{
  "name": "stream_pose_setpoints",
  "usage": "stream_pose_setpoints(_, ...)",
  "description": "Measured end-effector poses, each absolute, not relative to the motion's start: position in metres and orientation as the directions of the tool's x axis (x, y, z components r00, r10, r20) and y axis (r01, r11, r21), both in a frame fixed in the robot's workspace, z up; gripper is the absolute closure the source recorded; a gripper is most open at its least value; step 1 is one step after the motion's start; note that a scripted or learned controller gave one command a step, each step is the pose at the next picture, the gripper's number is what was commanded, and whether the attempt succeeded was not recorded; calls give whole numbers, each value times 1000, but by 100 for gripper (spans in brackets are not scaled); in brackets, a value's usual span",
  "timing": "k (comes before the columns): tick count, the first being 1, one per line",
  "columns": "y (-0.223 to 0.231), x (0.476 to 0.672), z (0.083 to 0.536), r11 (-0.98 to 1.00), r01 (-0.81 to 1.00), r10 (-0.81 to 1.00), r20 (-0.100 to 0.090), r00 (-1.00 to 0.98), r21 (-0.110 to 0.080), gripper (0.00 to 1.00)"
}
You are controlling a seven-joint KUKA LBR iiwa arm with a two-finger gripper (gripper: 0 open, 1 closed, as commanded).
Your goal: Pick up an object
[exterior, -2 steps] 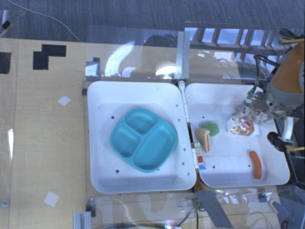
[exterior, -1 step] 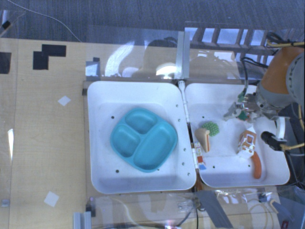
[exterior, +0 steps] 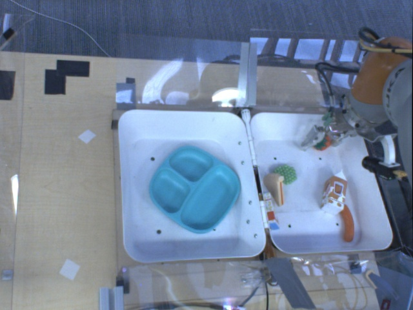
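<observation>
- Bench: the pale wooden bench (exterior: 58,192) carries two shallow white plastic bins side by side. Treat the left bin (exterior: 132,186) as out of play; it holds only a teal three-compartment plastic plate (exterior: 195,188).
- Arm: the grey arm with the orange band (exterior: 377,76) reaches in over the far right corner of the right bin (exterior: 293,234). Its gripper (exterior: 322,136) hangs above the far edge of that bin's floor. Something small and orange shows at the tip, but you cannot tell whether the jaws are released, clenched or grasping it; the tip is too small and cluttered to read.
- Candidate objects, all loose on the right bin's floor:
  - Orange sausage-shaped toy (exterior: 348,225), near corner, well apart from the gripper. Likely smooth and rounded; expect it to roll. Take it across its narrow width at mid-length.
  - White-and-orange carton-like toy (exterior: 334,194), just beside the sausage's far end. Likely light and stiff with flat faces; grip across two opposite flat sides.
  - Tan wedge-shaped toy (exterior: 275,187), close to the divider wall between the bins. Probably light; its tapered faces may slip, so close on the thicker end.
  - Green knobbly ball (exterior: 284,174), touching or just beside the wedge. Probably soft and grippy; close across its middle.
- Relative position: every candidate lies toward the camera from the gripper. The ball and wedge lie to the near left, the carton almost directly nearer.
</observation>
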State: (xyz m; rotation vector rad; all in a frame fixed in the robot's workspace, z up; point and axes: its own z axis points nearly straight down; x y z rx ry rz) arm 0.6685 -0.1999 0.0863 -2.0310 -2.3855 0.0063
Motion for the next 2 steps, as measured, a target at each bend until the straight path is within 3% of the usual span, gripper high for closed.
stream_pose_setpoints(1,-199,673,98,167,986,986,-5,-167,7,100)
stream_pose_setpoints(2,-155,634,187,279,960,960,-2,-279,5,100)
